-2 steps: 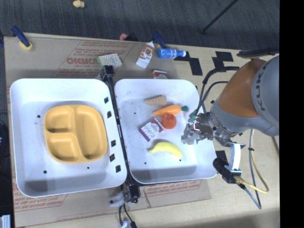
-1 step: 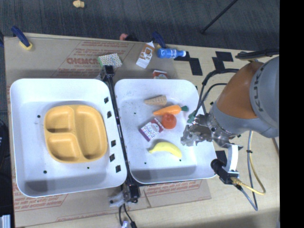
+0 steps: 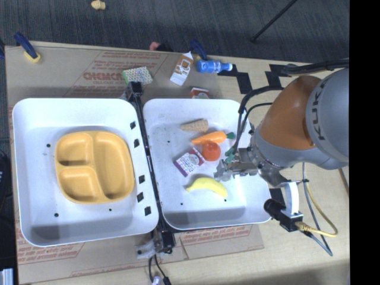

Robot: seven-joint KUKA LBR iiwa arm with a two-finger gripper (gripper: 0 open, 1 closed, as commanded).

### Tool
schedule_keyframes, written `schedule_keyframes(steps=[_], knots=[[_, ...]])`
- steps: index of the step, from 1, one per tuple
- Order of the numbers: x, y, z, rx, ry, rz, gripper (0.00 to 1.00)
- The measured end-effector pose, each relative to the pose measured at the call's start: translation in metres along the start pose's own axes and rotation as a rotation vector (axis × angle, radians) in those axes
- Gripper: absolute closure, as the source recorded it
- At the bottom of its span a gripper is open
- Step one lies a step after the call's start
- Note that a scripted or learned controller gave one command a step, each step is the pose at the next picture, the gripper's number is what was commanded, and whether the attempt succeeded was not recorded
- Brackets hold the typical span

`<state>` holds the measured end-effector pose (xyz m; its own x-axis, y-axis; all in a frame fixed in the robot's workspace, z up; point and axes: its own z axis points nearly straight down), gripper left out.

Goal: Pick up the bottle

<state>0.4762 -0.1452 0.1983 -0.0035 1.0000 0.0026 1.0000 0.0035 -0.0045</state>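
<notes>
Blue bottle (image 3: 214,67) is lying on the worktop (image 3: 261,82) behind the right bin (image 3: 237,209), while the hand (image 3: 227,168), grip state unreadable, is hovering inside that bin near the banana (image 3: 206,186); reaching beyond the rim seems needed.

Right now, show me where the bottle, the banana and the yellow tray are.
bottle (image 3: 212,67), camera view, blue body.
banana (image 3: 207,186), camera view, middle of the curve.
yellow tray (image 3: 127,174), camera view, right rim.

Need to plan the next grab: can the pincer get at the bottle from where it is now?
Probably not directly. The blue bottle lies on the bench beyond the right bin's far rim, while the pincer sits low inside it by the banana.
</notes>
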Motion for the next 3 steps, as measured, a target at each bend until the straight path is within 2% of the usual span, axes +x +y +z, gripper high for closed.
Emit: schedule_keyframes(steps=[1, 2, 3], knots=[[-0.040, 0.000, -0.011, -0.002, -0.003, -0.217, 1.00], [-0.066, 0.000, -0.002, -0.002, -0.002, -0.378, 1.00], [0.020, 0.000, 0.028, 0.001, 0.001, 0.069, 1.00]])
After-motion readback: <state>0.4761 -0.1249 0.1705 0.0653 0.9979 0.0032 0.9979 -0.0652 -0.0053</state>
